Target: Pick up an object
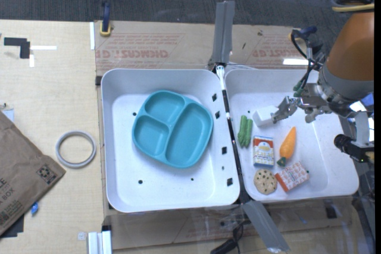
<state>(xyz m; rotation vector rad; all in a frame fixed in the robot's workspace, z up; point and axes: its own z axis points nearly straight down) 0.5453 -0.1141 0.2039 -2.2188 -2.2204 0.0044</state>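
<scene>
The tool (286,111) hung over the right bin (333,146), toward its back half, with its fingers reaching toward nine o'clock from the wrist; whether they stood apart or together could not be told. Touching their tips at nine o'clock lay a small white block (263,117), resting on the bin floor; whether the fingers actually had hold of it could not be told either.

At five o'clock from the tool, near it, an orange carrot (288,143) lay tilted with its green end toward six o'clock. At seven o'clock from the tool sat a small carton with a blue and orange face (263,150), just beside the carrot. A green pea pod (244,131) lay at nine o'clock from that carton, close to the wall between the bins. A round cookie (265,181) rested toward the front of the bin, at six o'clock from the carton, and a red and white packet (292,176) lay just beside it at three o'clock.

The grey arm with its orange band (351,47) came in from three o'clock above the bin.

The left bin (119,128) held a teal divided plate (172,128) with three compartments, set about at its middle. Out on the bench (47,92), at nine o'clock from the left bin, lay a roll of tape (75,148), and a brown cardboard box (21,178) sat at seven o'clock.
</scene>
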